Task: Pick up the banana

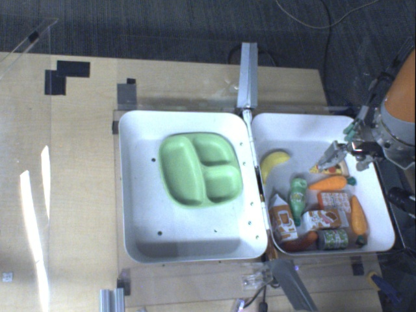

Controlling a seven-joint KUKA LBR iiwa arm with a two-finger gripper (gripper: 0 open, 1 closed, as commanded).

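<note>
Two bins: left [130, 174] holds green tray [200, 168]; right [305, 129] holds banana [273, 161].

Two shallow white bins sit side by side: the left bin [133, 194] and the right bin [305, 130]. The left one holds one green divided tray [200, 168]. The right one holds one yellow fruit [274, 162], one green bottle [298, 199], two carrots [329, 184] [358, 217], two small cartons [283, 221] [324, 219], one can [333, 239], and one dark red piece [299, 242].
</note>
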